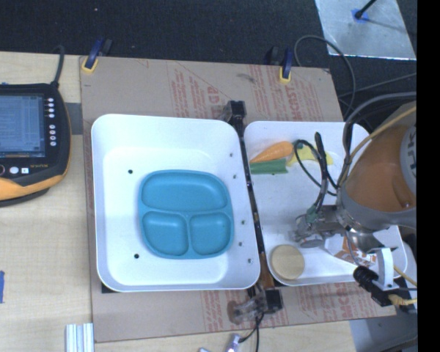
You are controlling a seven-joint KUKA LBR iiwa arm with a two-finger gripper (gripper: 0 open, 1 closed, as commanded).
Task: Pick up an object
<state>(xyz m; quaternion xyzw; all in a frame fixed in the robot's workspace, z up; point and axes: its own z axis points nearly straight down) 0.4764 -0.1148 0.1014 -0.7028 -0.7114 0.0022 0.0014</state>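
Gripper (313, 226) low in right bin (279, 134) | fingers: cannot tell | nearest: tan disc (287, 262) at 7 o'clock | advice: centre over disc, descend straight.

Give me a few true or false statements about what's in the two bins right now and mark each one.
1. The blue divided plate lies in the left bin. True.
2. The toy carrot lies on the plate. False: it is in the right bin, near the far edge.
3. A round tan disc sits in the right bin's near corner. True.
4. The gripper is over the left bin. False: it is over the right bin.
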